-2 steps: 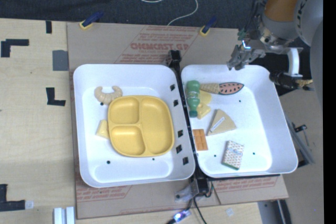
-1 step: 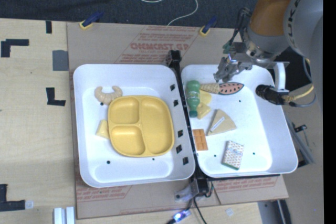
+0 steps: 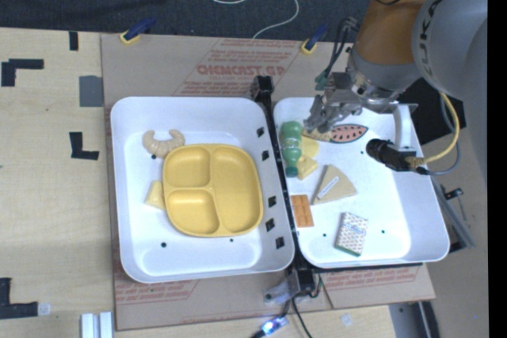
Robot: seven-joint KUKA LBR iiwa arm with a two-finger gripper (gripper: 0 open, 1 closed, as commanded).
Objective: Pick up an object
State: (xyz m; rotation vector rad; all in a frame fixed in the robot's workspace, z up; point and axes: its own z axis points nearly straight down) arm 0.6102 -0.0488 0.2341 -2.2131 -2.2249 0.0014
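2 bins (image 3: 127, 170); yellow plate (image 3: 212, 189) in left.

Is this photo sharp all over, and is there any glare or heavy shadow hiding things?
In the camera view, lighting is even and soft: the white bins look bright but not blown out, the yellow plate casts little shadow, the gripper looks slightly blurred, and small toys such as the watermelon slice appear grainy.
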